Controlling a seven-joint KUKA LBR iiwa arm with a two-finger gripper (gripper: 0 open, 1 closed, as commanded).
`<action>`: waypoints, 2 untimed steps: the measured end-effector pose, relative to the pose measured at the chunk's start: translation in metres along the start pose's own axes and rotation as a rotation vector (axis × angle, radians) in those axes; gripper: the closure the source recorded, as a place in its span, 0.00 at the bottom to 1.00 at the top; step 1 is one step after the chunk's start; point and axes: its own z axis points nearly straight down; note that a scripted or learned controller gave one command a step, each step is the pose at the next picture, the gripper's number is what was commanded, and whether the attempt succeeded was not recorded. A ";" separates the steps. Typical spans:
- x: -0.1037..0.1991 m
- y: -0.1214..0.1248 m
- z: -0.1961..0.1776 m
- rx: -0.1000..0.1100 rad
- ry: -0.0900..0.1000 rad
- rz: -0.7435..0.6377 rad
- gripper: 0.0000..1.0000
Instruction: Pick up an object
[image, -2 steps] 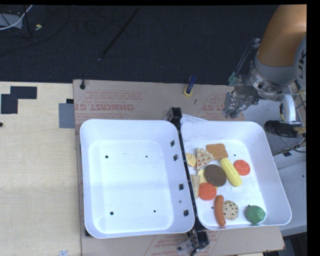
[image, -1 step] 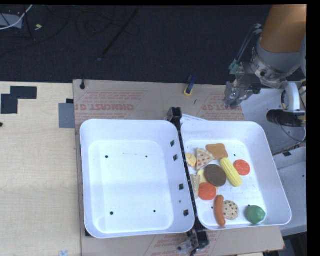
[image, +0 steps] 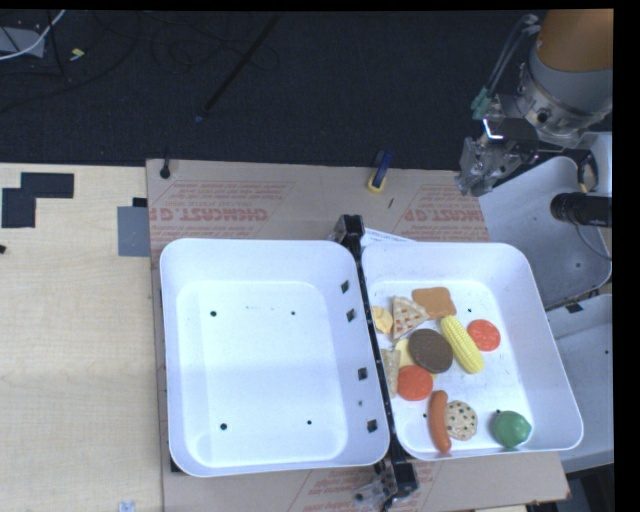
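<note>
Hovering gripper (image: 487, 165) above printed cardboard (image: 250, 205) on a pale wooden bench (image: 70, 350); its opening cannot be told.
Below it, the right bin (image: 545, 330), glossy white plastic, holds toy food (image: 432, 350): round, wedge-shaped, cylindrical pieces.

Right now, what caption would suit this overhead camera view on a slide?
Robot end effector poised above the bench, beyond a right bin of toy food including corn, a sausage and a cookie.
</note>
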 end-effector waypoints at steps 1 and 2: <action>0.009 0.000 -0.073 -0.003 0.000 -0.001 1.00; 0.013 0.000 -0.140 -0.002 -0.001 -0.003 1.00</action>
